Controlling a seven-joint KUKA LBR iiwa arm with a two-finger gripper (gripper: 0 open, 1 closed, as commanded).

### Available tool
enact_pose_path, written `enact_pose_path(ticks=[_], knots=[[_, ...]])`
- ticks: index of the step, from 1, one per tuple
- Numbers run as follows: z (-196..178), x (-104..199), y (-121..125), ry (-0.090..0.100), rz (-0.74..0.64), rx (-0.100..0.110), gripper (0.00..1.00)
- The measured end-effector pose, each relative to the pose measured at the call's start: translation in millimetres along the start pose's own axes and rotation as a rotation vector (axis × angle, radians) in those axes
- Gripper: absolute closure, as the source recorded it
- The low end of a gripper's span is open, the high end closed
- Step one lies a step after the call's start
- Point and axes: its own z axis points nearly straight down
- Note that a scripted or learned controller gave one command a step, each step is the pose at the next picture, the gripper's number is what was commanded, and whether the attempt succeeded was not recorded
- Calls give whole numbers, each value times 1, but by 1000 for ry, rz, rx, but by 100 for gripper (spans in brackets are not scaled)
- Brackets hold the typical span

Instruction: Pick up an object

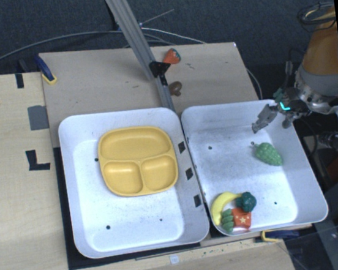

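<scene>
Overhead, the claw (272, 118) hangs over the upper right part of the right bin (217, 125), with a green leafy toy (268, 153) lying just below and slightly left of it.

Nothing sits between the claw's two fingers, which stand a little apart, so it carries nothing; the green toy lies on the bin floor, near the claw but not touching it. Further down, in the right bin's lower left corner, a cluster of toy food (234, 209) is piled together: a yellow banana, a dark green piece, a red piece and another green piece, all well apart from the claw. On the tabletop (100, 78) the left bin (75, 174) holds a yellow divided plate (138, 160) in its upper half.
</scene>
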Motion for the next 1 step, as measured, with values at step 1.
enact_pose_path(ticks=[1], knots=[[47, 7, 2, 1, 0, 4, 0]])
